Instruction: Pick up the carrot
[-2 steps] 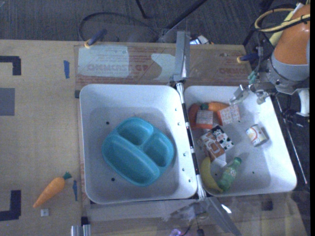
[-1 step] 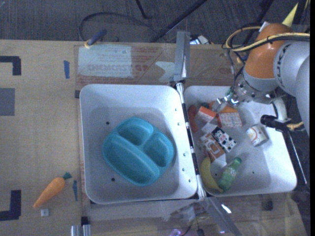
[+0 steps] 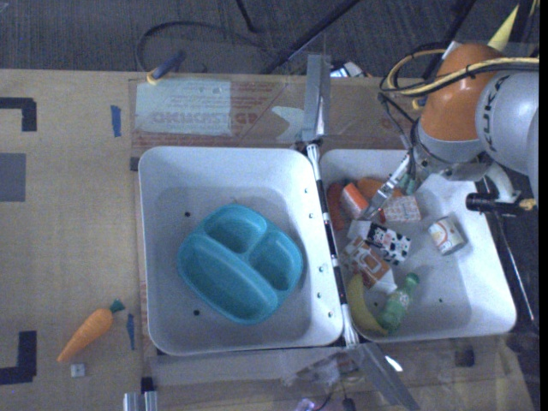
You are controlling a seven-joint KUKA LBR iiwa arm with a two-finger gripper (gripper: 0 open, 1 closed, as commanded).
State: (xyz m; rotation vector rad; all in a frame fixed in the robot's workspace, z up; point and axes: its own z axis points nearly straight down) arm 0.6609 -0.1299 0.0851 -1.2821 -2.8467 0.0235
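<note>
Lying at the near left of the pale wooden tabletop point(image 3: 68, 255), outside both bins, is the small orange plastic carrot with a green leafy tip point(image 3: 86, 333). It rests on its side, slanted, the green end pointing up and to the right, with a short strip of blue tape point(image 3: 130, 330) just beside it and a tiny grey block point(image 3: 78, 370) near its blunt end. Nothing touches it.

Just right of the carrot stands the left shallow white bin point(image 3: 224, 165), which carries a turquoise plastic divided plate point(image 3: 241, 263) lying flat near its middle. Beyond that, the right shallow white bin point(image 3: 479, 302) is crowded: a yellow toy banana point(image 3: 363, 307) and a green plastic bottle point(image 3: 396, 300) lie at its near edge, a black-and-white patterned carton point(image 3: 389, 242) and an orange-and-white packet point(image 3: 368, 265) sit in the middle, and a small white-and-orange box point(image 3: 446, 235) lies to the right.

Over the far part of that right bin hangs the grey arm with its orange band point(image 3: 458, 88), and its tool point(image 3: 402, 182) sits low among the cartons there, well apart from the carrot. Whether the tool is spread or pressed together cannot be told from this slant, and nothing is plainly seen between its tips.

By this reading the task is at its start: the approach has not yet reached the target. The next move calls for lifting out of the right bin, crossing over the left bin to the bare tabletop, turning to straddle the carrot across its narrow width, and descending onto it.
</note>
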